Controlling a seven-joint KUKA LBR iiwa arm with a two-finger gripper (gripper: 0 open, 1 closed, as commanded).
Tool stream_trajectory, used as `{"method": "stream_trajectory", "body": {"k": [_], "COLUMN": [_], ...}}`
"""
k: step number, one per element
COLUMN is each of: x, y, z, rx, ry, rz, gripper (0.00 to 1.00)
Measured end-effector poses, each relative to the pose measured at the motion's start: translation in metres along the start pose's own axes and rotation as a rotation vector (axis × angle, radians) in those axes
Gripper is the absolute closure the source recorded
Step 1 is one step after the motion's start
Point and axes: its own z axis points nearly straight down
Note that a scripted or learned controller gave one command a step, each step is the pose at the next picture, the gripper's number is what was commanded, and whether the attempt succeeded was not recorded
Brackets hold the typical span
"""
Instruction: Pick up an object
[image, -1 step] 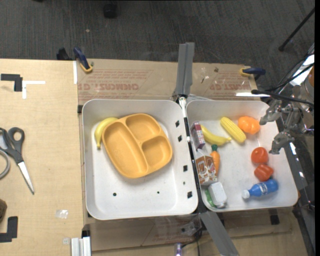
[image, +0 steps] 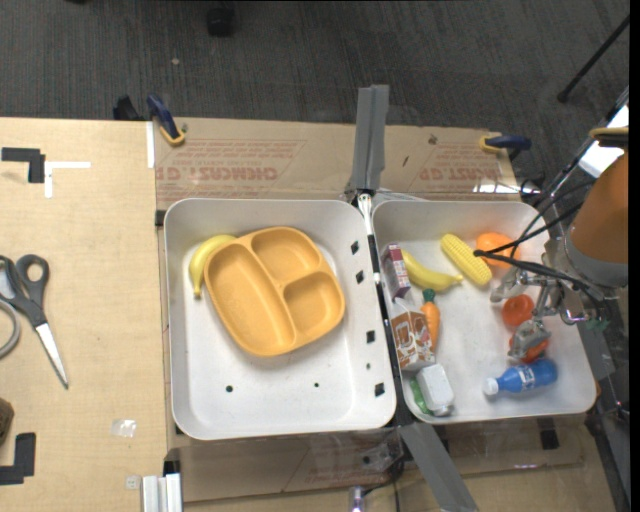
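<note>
In the right bin (image: 470, 405) lie a corn cob (image: 465, 259), a banana (image: 428, 272), a carrot (image: 431, 320), a carton (image: 411, 338), a blue bottle (image: 522, 378), and red and orange pieces near the right wall.

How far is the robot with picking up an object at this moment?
Done: the gripper has reached into the right bin, low among the red and orange items.
In hand: nothing is visibly held; the view is too cluttered to confirm a grasp.
Left: closing on an item and lifting it. The corn, banana and blue bottle lie untouched.
</note>
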Motion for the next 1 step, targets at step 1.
{"method": "stream_trajectory", "body": {"k": [1], "x": [0.0533], "y": [0.0029], "z": [-0.0067], "rx": [0.005], "ry": [-0.022], "rz": [0.031], "gripper": [0.00]}}
